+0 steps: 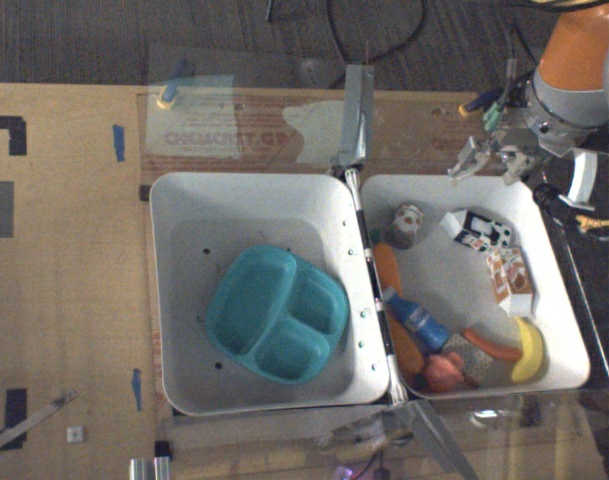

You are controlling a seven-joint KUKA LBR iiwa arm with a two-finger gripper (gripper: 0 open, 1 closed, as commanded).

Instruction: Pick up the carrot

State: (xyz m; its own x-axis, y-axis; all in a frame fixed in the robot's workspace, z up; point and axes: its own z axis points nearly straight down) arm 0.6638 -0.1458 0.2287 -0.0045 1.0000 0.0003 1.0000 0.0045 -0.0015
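carrot in right bin, perhaps touching bottle, tray in left bin

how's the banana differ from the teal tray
The banana is yellow, small and curved; the teal tray is far larger, flat and split into compartments. The banana lies in the right bin among other items, while the tray sits alone in the left bin.

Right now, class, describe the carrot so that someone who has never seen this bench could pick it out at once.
Find the right-hand white bin, the crowded one. Along its left wall lies the carrot, a long orange stick running toward the near corner, crossed midway by a blue bottle. The smaller orange piece beside the yellow banana is shorter and curved.
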